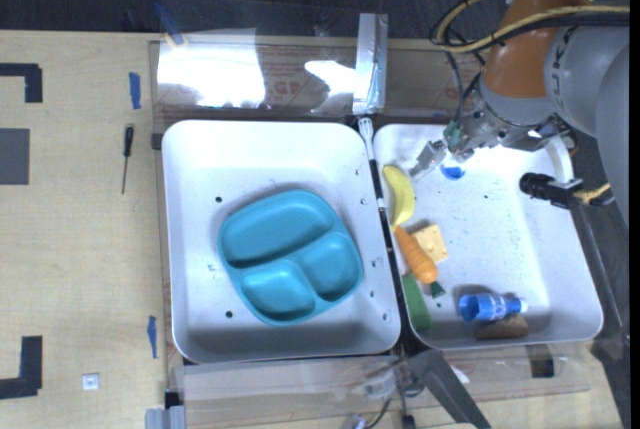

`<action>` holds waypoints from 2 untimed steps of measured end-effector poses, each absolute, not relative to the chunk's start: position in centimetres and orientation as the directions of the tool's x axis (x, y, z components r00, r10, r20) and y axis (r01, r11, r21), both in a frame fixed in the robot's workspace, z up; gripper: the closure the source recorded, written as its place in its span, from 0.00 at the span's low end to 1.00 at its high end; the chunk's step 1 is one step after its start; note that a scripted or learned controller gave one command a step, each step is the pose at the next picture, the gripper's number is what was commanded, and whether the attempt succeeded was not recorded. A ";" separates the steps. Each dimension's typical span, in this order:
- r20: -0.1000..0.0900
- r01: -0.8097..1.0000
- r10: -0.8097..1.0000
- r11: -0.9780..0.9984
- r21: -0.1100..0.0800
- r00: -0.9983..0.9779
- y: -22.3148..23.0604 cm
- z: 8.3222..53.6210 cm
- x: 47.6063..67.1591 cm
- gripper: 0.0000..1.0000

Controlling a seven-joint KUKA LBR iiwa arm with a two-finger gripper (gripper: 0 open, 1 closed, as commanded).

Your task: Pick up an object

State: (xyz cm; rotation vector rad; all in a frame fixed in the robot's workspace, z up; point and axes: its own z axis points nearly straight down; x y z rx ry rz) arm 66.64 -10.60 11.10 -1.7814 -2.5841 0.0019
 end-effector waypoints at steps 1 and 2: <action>0.000 0.897 0.897 0.441 0.000 -0.441 -9.8 13.2 64.3 0.00; -0.004 0.857 0.857 0.515 0.005 -0.515 -8.9 18.7 62.7 0.00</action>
